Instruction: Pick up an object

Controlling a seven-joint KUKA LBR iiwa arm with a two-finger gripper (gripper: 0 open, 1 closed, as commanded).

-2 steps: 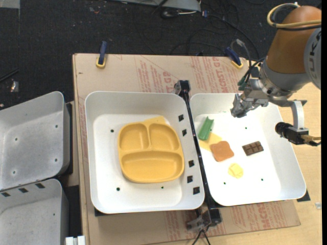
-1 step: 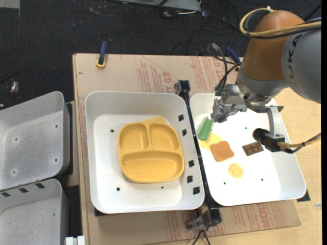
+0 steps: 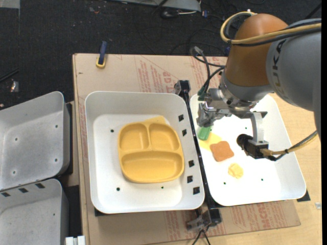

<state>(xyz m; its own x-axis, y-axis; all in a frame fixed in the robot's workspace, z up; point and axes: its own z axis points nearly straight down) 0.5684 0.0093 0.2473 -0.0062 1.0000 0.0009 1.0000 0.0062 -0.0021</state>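
Camera view: grey-and-orange arm's jaws [image 3: 207, 117] hung mid-right of frame, directly over the small green block [image 3: 204, 133] at the right white bin's [image 3: 286, 182] left wall, probably lined up for it. Can't tell their state. Orange flat piece [image 3: 222, 150] and yellow lump [image 3: 235, 170] lay nearby; yellow divided plastic tray [image 3: 150, 153] sat in the left bin [image 3: 97, 177].

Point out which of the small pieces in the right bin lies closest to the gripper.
The green piece, right under the gripper at the bin's left edge. The orange piece and the yellow piece lie farther toward the front.
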